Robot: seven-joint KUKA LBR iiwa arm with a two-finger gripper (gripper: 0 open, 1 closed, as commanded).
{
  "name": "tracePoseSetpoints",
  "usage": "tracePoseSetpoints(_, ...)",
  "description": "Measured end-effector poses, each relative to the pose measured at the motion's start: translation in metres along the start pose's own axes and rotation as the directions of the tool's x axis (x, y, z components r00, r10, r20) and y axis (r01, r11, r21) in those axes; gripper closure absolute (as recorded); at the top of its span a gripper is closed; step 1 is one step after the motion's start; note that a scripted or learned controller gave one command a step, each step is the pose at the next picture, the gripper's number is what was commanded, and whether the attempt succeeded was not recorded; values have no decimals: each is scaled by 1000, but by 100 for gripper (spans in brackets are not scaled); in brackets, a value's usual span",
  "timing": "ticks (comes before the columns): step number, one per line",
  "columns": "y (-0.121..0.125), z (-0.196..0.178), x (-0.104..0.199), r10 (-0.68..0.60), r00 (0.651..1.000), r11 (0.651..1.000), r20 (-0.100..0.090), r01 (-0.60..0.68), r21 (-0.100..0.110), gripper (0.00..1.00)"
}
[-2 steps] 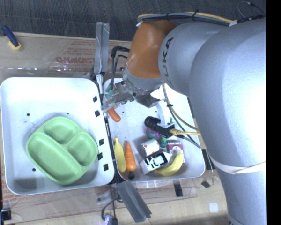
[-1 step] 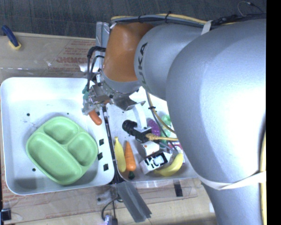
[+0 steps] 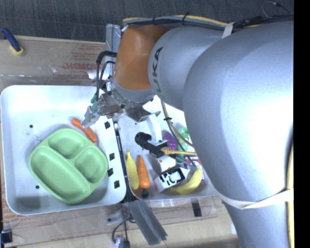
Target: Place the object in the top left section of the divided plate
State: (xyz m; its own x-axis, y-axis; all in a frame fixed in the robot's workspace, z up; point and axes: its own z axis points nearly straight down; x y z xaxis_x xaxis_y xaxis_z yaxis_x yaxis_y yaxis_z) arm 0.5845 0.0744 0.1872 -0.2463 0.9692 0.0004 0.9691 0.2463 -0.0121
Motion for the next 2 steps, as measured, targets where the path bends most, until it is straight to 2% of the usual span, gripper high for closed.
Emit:
tracePoseSetpoints(1, 0, -5, 0, -4, 1000, 1000, -1, 4, 9, 100)
tracePoseSetpoints(2, 77, -103, 16, 149, 989, 989, 0, -149, -6, 100)
